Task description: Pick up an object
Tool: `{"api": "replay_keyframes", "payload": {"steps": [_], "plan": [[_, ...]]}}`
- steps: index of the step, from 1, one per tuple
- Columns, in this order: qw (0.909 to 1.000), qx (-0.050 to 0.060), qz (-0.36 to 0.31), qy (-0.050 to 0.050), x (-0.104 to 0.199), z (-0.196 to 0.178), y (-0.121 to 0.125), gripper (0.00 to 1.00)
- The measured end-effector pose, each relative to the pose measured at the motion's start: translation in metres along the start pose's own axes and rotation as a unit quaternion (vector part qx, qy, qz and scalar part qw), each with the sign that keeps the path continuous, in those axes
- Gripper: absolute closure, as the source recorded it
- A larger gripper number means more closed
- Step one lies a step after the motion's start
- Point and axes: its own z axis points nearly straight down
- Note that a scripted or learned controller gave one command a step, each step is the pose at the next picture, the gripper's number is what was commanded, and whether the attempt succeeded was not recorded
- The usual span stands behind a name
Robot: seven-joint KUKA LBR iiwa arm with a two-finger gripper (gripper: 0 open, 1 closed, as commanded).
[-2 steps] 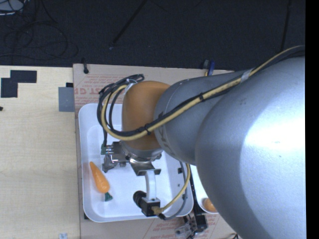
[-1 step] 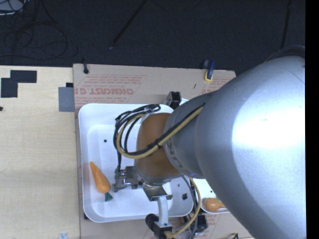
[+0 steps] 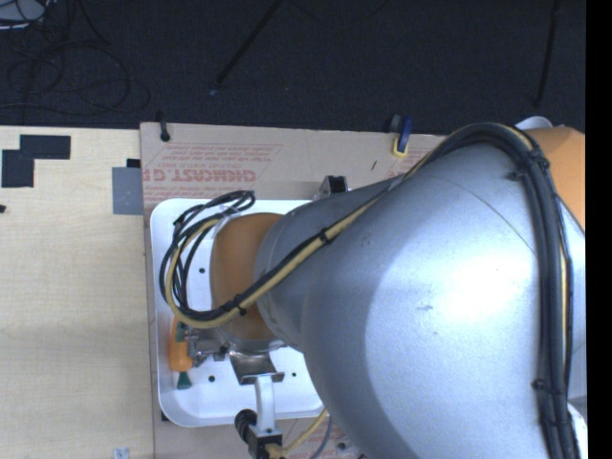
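**Pincer low in the left bin, orange piece at the wall**

The grey arm (image 3: 430, 304) reaches across from the right and covers most of the white bin (image 3: 164, 232), which sits on a cardboard sheet (image 3: 229, 161) laid over the counter (image 3: 67, 304). The pincer (image 3: 222, 352) hangs low over the near-left part of the bin floor. The wrist and cables hide it, so I cannot tell how far open it is or whether it holds anything.

The likeliest target is a small orange object (image 3: 179, 354) lying just beside the bin's left wall, close to the pincer on its left. A smaller green piece (image 3: 182, 381) lies just in front of it.

The orange object looks rounded and smooth, probably light, perhaps plastic or foam. It should lift easily but could squirt out under a hard squeeze. Taking it across its narrow width, along the wall rather than toward it, seems safest, as the wall leaves little room on that side.
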Motion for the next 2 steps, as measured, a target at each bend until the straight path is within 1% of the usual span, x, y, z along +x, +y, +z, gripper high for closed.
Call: {"api": "replay_keyframes", "payload": {"steps": [1,2], "plan": [[0.9999,-0.007,-0.005,0.014,0.008,-0.173,0.052,0.00],[0.9999,0.005,-0.004,0.010,0.008,-0.133,0.011,0.00]]}}
